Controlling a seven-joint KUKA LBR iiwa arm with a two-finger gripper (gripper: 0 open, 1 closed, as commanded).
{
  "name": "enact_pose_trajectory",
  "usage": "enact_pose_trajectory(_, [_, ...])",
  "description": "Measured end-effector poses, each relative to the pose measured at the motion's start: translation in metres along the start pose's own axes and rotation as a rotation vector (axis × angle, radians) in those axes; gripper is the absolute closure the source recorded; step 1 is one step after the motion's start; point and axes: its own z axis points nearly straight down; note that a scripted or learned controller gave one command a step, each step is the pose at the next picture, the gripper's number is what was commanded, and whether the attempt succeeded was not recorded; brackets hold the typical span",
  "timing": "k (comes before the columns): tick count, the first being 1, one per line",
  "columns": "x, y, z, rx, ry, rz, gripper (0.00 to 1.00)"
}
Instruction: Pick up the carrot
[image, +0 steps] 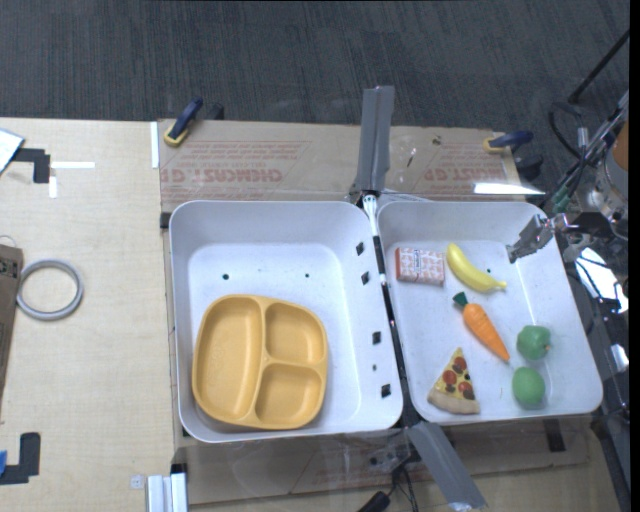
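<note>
The orange carrot (485, 329) with a green top lies slantwise in the middle of the right bin (570, 300), its tip pointing to the lower right. My gripper (527, 241) hangs over the bin's upper right corner, up and to the right of the carrot and well apart from it. It holds nothing that I can see.
Around the carrot lie a banana (474, 270), a pink wafer pack (419, 265), a pizza slice (456, 383) and two green fruits (533, 341) (528, 386). A yellow divided plate (262, 360) sits in the left bin (270, 240). A tape roll (47, 289) rests on the bench at left.
</note>
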Motion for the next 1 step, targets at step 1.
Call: enact_pose_trajectory(1, [0.0469,-0.0124,0.1611,-0.002,0.000,0.027,0.00])
